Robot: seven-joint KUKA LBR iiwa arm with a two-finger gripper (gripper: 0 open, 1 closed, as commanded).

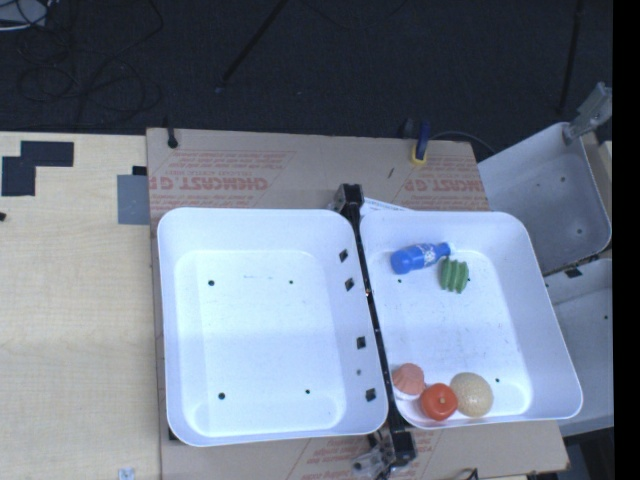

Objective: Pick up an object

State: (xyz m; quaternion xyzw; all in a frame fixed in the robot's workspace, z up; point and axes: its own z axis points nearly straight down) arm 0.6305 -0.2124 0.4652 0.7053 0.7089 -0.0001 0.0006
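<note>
The right bin [520, 268] holds several small objects. A blue bottle [419, 257] lies on its side near the bin's far left, with a green ridged item [454, 274] just to its right. Along the near edge sit a pale pink round piece [408, 378], a red-orange round object [438, 401] and a beige ball [472, 393], close together.
The left bin [255, 318] sits beside the right one, joined by a black divider strip [362, 308] with clips. Both rest on a cardboard sheet [270, 173] over a wooden bench. A grey metal plate [555, 193] stands at the right.
</note>
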